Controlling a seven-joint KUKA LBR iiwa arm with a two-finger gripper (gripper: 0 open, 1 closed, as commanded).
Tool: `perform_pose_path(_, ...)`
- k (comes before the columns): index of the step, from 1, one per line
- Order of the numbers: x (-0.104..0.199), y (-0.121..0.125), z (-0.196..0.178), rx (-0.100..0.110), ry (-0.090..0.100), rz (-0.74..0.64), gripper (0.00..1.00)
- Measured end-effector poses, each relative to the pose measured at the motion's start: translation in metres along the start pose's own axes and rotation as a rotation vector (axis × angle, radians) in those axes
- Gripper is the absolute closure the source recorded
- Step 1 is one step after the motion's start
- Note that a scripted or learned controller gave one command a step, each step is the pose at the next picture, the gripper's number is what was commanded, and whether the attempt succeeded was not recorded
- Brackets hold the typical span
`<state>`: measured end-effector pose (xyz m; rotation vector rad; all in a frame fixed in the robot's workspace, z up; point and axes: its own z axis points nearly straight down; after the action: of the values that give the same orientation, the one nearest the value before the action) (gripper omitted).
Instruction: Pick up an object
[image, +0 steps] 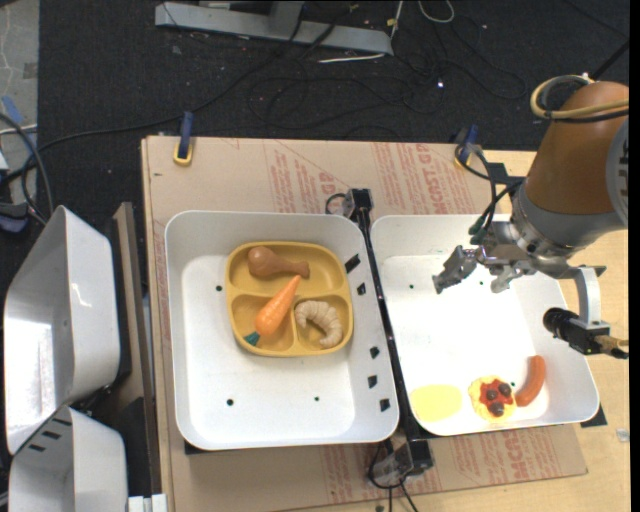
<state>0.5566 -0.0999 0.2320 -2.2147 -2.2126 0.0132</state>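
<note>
Above the right bin (400, 330), the gripper (476, 268) hangs with its two fingers spread wide and nothing between them, so the pick looks not yet begun. No object is lifted; every item lies in a bin. Nearest candidates sit along the right bin's front edge: a yellow disc (436, 402), a small pizza toy (493, 395) just beside it, and a sausage (531, 380) leaning at a slant close to the pizza's right. All three lie well apart from the gripper, toward the camera and slightly to the viewer's right of it, with bare white floor between. Across the divider, the left bin (200, 380) holds a yellow plate (240, 272) carrying a drumstick (277, 263), a carrot (278, 306) and a shrimp (321, 320), each in its own compartment, farther from the fingers. What remains, by the look of it, is the whole job: travel over a chosen item, descend, close and lift. The sausage, being narrow, seems the likeliest fit for the open jaws.
</note>
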Motion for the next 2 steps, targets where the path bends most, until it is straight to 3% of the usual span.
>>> perform_pose_path(1,0.000,0.002,-0.007,-0.013,-0.002,-0.002,0.00)
perform_pose_path(2,-0.002,-0.006,0.041,-0.010,-0.001,0.001,0.00)
